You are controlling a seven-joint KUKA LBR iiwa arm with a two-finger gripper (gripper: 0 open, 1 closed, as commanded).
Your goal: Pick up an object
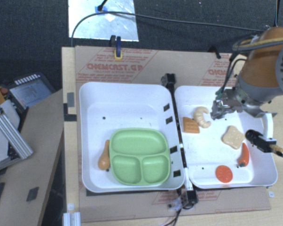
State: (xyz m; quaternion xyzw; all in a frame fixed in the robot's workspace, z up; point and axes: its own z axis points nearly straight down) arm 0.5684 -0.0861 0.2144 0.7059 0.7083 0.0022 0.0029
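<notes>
My gripper (pixel 217 111) hangs over the upper middle of the right bin (pixel 198 179), just right of a pale curved croissant-like piece (pixel 202 116). An orange cracker square (pixel 191 125) lies left of that piece. A beige bread slice (pixel 232 137) rests lower right of the gripper. A red-orange chili-like piece (pixel 244 155) lies near the bin's right wall, and a red round slice (pixel 224 173) sits at the bin's front. Nothing shows between the gripper's tips.
The left bin (pixel 92 126) holds a green divided plate (pixel 139 155) and an orange-tan carrot-like piece (pixel 104 157) at the plate's left. A black divider strip (pixel 173 121) runs between the bins. Cables cross behind the bench.
</notes>
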